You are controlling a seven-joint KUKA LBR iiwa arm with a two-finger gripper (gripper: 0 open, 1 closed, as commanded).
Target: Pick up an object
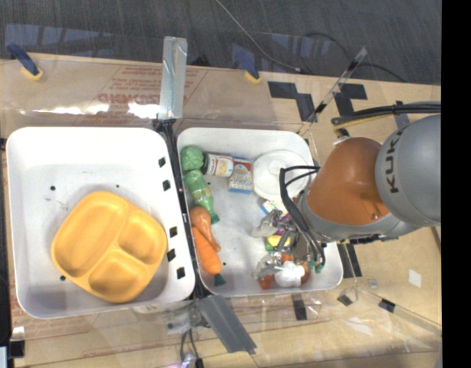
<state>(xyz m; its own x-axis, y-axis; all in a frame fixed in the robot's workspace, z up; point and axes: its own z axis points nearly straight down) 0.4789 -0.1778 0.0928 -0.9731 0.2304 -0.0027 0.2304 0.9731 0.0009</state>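
A: Nearest thing to the lens? Then left to right, quick
B: Arm (pixel 373 179), grey, orange band, coming in from right over the right bin (pixel 243 140). Left bin (pixel 21 205) holds a yellow divided tray (pixel 109 244), tilted a bit
A: Right bin?
B: Along its left wall: green toy veg (pixel 195 176), below it orange carrot (pixel 206 244). Small can (pixel 218 165) lying on its side near the top, blue-white carton (pixel 241 176) just beside it, white round lid (pixel 278 169) right of that
A: Gripper?
B: Gripper (pixel 288 245) low in the right bin's lower right, over a clutter of small toys (pixel 285 274), red and white bits. Fingers buried in the clutter, cannot tell if they're apart or clamped, nothing clearly held
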